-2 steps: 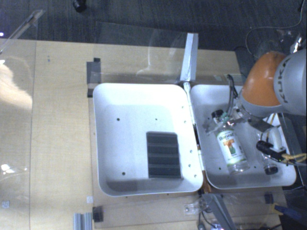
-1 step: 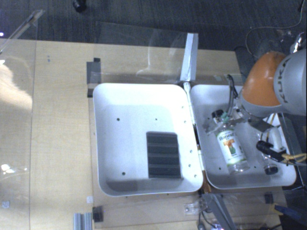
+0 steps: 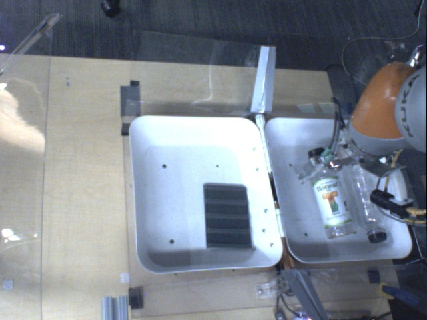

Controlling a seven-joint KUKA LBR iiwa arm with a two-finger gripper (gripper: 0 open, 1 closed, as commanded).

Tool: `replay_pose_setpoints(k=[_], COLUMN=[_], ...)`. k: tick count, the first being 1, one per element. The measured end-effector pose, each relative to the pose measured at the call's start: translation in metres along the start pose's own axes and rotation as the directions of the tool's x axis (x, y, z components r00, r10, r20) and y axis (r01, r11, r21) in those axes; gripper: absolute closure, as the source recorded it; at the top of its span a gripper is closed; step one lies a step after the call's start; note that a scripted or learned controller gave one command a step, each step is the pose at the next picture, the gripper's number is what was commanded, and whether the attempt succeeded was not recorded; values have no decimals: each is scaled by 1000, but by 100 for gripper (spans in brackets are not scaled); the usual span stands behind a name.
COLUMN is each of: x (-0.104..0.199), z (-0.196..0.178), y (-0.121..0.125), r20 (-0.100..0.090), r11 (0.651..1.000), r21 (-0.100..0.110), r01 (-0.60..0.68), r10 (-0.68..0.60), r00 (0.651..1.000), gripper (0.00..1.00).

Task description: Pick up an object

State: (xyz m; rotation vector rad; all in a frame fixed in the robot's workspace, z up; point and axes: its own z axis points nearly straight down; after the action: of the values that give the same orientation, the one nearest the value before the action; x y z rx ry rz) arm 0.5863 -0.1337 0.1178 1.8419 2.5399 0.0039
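Gripper (image 3: 331,157) position: low over the upper middle of the right bin (image 3: 293,242), at the end of the grey arm with its orange band (image 3: 380,109), directly at the cap end of a clear plastic bottle (image 3: 333,205). Finger opening cannot be determined; dark hardware and cabling mask that area, and nothing is visibly clamped, so no hold is recorded. Contact with the bottle's top is possible but unconfirmed. Bottle condition: lying on its side on the bin floor, long axis running roughly up and down the view, white, orange and green label facing the camera. A second clear, bottle-like item (image 3: 365,205) with a dark cap lies just beside it on the right, touching or nearly so; which cannot be resolved. Handling assessment: judged light, thin-walled, smooth and liable to roll or squirt out of a pinch; walls would likely flex under force. Recommended hold: across the labelled mid-body, fingers straddling the width, rather than the tapered neck. Left bin (image 3: 153,179) contains a flat dark ribbed block (image 3: 227,215), well apart from the work.
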Motion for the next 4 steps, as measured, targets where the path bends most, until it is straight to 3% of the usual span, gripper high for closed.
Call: replay_pose_setpoints(k=[1, 2, 3, 4], x=[-17, -17, -50, -49], z=[30, 30, 30, 18], y=[31, 31, 10, 14], r20=[3, 3, 1, 3], r11=[1000, 1000, 998, 999], r21=[-5, -5, -5, -12], r01=[31, 31, -56, -49], r10=[-31, -31, 56, 49], r00=[1000, 1000, 998, 999], gripper=[0, 0, 0, 100])
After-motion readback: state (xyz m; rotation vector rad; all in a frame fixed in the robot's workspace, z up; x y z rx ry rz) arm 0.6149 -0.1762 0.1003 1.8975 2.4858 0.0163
